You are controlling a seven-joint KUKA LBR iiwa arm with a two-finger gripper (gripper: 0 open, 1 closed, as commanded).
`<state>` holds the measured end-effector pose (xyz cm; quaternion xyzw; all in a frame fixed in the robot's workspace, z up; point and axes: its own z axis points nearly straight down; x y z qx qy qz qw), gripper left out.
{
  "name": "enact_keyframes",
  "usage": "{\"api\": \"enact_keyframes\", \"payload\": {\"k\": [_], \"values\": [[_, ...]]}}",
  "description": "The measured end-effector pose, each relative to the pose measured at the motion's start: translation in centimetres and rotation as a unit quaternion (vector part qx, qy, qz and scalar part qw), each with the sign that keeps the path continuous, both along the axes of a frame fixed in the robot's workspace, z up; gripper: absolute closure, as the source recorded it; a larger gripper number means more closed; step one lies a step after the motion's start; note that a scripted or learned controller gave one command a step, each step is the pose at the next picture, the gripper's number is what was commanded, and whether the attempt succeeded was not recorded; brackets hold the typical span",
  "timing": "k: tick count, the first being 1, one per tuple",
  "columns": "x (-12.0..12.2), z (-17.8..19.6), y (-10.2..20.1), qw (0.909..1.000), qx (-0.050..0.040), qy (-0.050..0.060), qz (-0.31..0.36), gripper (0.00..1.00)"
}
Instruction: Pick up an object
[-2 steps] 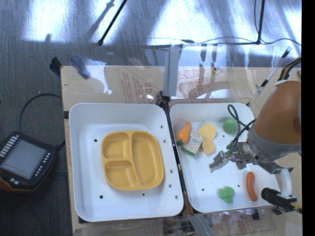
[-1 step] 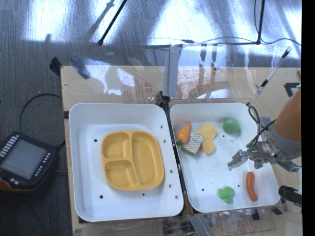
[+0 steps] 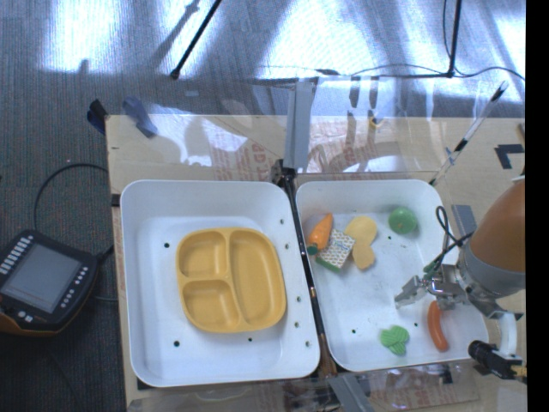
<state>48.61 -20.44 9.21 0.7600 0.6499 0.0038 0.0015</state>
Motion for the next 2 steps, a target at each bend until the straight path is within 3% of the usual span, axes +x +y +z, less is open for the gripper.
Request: {"api": "enact_keyframes", "payload": {"k": [2], "values": [[-0.45,0.11,0.03,0.9999,0.0002,-0.003,-0.012,0.0]]}}
